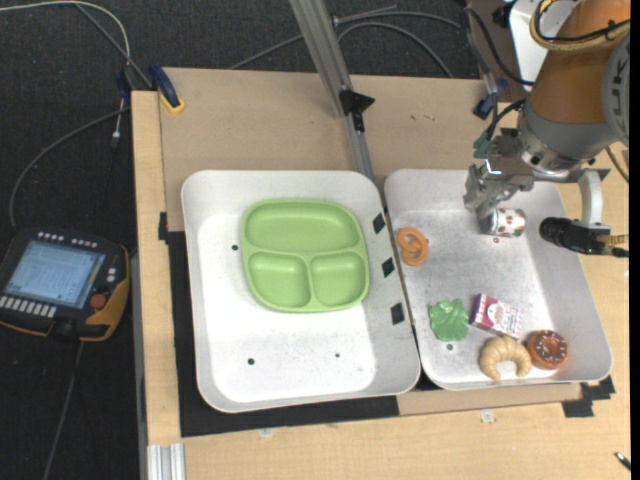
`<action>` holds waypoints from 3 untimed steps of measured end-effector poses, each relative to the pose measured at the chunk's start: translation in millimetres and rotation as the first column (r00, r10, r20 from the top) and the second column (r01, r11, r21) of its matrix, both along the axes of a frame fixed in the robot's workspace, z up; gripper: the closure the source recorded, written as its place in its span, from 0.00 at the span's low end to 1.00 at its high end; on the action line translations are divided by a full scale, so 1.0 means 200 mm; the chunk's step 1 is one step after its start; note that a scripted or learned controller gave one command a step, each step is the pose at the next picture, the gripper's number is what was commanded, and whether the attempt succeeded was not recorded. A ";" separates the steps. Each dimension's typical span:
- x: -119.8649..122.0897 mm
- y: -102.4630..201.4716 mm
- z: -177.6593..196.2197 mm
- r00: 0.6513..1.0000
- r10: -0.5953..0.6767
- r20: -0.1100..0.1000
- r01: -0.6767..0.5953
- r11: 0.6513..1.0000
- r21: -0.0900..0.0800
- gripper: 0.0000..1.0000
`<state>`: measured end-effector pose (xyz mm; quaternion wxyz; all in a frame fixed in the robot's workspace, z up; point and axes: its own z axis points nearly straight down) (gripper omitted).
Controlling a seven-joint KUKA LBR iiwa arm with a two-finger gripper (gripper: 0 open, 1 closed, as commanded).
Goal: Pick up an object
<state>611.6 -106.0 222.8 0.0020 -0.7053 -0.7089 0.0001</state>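
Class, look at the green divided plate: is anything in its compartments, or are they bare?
Bare. All three compartments of the green divided plate show plain green; the toy foods lie in the right bin.

A pendant [60, 283] lies on the dark floor left of the bench [260, 118], with cables [70, 13] trailing above it. A blue clamp [166, 87], perhaps, grips the bench's far-left corner, and a metal pole [325, 53] slants up behind the bins.

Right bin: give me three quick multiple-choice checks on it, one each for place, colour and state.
1. Where is the croissant?
A. near edge of the right bin
B. on the green tray
C. on the bench

2. What colour is the ring by the bin's left wall?
A. blue
B. orange
C. white

3. Where is the claw?
A. over the left bin
B. off the bench
C. low over the right bin's far part

A: it lies beside the doughnut.
B: plainly orange.
C: it hangs by a small white object.
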 end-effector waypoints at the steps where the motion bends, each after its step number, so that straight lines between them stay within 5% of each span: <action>1: -0.07 0.28 -0.04 1.000 0.001 0.000 -0.001 1.000 0.000 1.00; 3: -0.27 0.79 0.07 1.000 0.002 0.001 -0.002 1.000 0.001 1.00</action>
